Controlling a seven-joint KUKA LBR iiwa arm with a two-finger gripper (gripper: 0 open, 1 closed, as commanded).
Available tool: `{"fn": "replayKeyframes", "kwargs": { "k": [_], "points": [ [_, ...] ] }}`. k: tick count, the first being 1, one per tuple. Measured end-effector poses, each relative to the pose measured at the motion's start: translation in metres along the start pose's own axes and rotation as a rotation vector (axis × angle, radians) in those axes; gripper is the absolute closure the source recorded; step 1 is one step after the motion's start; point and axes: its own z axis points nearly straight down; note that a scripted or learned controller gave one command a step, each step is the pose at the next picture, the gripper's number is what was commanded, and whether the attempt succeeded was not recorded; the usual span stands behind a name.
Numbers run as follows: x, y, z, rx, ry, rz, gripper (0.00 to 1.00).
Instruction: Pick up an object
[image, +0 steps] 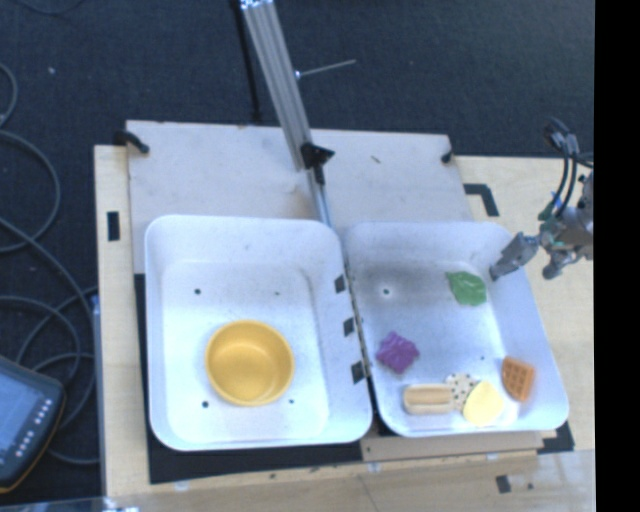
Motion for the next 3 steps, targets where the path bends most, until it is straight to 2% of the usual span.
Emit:
{"fn": "replayKeyframes", "kwargs": {
  "k": [1,3],
  "points": [
    [0.000,0.000,0.000,0.000,0.000,0.000,0.00],
    [0.009,-0.007,0.119,0.007,0.000,0.006,0.00]
  ]
}}
